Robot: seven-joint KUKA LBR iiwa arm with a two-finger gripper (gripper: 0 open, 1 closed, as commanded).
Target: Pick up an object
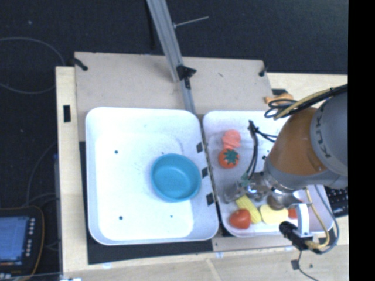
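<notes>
from above, the arm (304,151) reaches low into the right bin (214,127), its jaws hidden, so their state cannot be told. toy food lies there: a tomato (239,218), strawberry (228,158), yellow pieces (247,206). a blue bowl (175,177) sits in the left bin (117,133).

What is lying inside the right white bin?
In the right white bin lie a pale orange piece, two red tomato-like fruits and yellow items. The grey arm covers the bin's right part.

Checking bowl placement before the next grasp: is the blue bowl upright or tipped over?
Upright. The blue bowl sits in the left bin with its round opening facing up and its inside visible.
</notes>
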